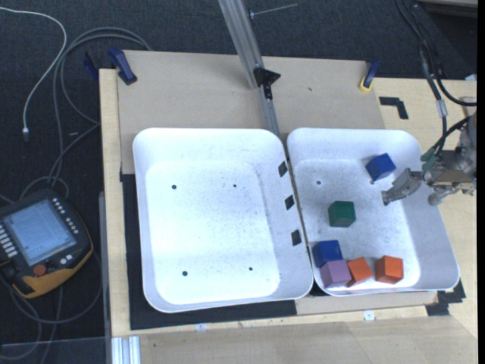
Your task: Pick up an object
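The arm (pixel 464 169) is cut off by the right edge of the pic, so just the wrist part is visible. Gripper (pixel 413 190) is small and a bit blurred; its tips are hard to separate. The teach pendant (pixel 39 237) at left is cut by the left edge, screen text too small to read. The metal pole (pixel 241 32) leaves the pic at top. The purple cube (pixel 334 273) covers part of the dark blue cube (pixel 327 250) behind it.

Floor-level pendant (pixel 36 241), perhaps a controller.
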